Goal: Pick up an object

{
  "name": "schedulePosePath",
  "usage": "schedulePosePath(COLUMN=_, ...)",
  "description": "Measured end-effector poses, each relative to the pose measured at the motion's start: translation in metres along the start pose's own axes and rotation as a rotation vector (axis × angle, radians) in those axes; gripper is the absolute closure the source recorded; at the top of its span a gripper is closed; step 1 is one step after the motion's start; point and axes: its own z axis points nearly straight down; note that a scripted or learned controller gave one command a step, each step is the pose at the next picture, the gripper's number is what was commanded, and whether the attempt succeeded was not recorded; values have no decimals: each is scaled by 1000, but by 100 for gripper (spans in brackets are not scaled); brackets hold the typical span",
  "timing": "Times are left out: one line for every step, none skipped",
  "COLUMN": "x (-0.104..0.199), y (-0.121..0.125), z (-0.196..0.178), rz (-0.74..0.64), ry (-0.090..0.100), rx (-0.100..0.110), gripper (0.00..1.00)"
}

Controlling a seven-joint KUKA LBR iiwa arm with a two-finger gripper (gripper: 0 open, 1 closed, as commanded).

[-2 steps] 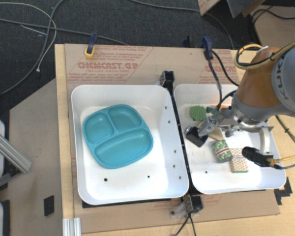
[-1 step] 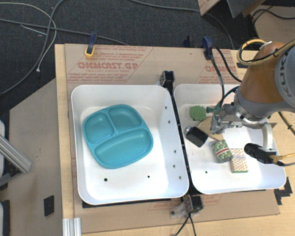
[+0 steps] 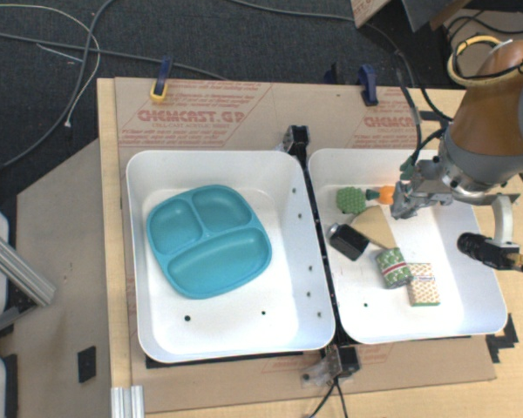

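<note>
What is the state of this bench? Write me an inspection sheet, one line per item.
Surface: brown bench board with red print, bearing the left bin and the right bin side by side.
Job's things: in the right bin, green knobbly object, small orange piece, tan wedge, black block, green patterned box, light patterned box.
Clutter: teal divided plate in the left bin.
Grippers: gripper low over the right bin's rear, beside the orange piece; finger state unclear.
Cables: white cables on the floor at rear left; black cable toward the arm.
Surroundings: dark carpet, blue clamps on the board's rear edge.
</note>
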Motion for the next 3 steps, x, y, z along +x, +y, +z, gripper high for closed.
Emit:
schedulePosePath(x=5, y=6, z=-46, rz=-1, ry=0, rx=-3, gripper=100)
schedulePosePath(x=6, y=6, z=-78, rz=0, ry=0, rx=0, gripper=100)
schedulePosePath(x=53, y=-15, z=-59, rz=0, ry=1, rx=3, gripper=100)
